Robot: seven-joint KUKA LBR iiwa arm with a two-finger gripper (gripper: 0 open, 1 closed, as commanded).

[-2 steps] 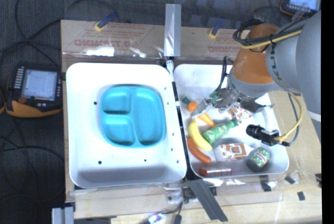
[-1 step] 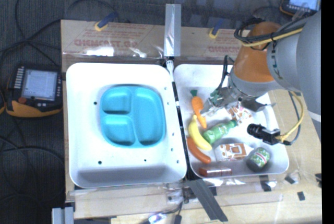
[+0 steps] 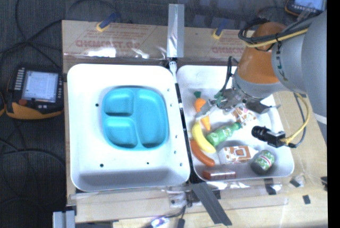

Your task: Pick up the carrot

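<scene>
Arm [image 3: 303,57]: grey, entering from the right, bent downward. Orange band [image 3: 257,62] above the wrist. Tool [image 3: 227,98]: pointing down-left, low, finger state not discernible.

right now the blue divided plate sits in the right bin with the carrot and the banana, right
Not quite. The camera view shows the blue divided plate alone in the left bin. The carrot and the banana lie in the right bin.
</scene>
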